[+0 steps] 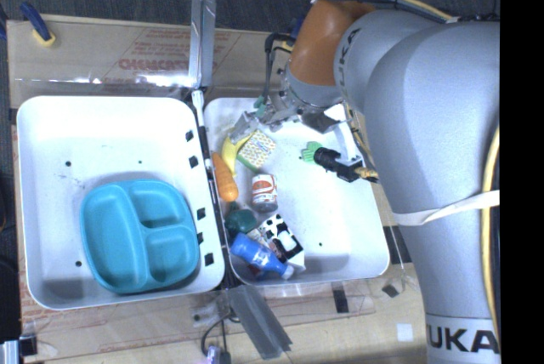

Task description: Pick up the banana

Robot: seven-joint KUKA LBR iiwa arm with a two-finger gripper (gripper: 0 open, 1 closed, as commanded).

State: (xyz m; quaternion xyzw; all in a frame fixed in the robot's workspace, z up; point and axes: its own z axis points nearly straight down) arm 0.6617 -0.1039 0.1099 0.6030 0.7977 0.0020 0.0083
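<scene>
The banana [229,153] is a short yellow shape at the left side of the right bin [340,222]. It lies against the divider, its right side tucked under a green-and-yellow patterned box [257,149]. An orange carrot [225,179] lies just below it. My gripper [253,122] hangs low over the bin's upper left corner, just above and to the right of the banana's top end and close to the box. Nothing shows between its tips.
A small can [264,191], a dark green item [240,220], a black-and-white item [280,236] and a blue bottle [255,256] crowd the right bin's lower left. A blue divided plate [140,236] lies in the left bin [51,141].
</scene>
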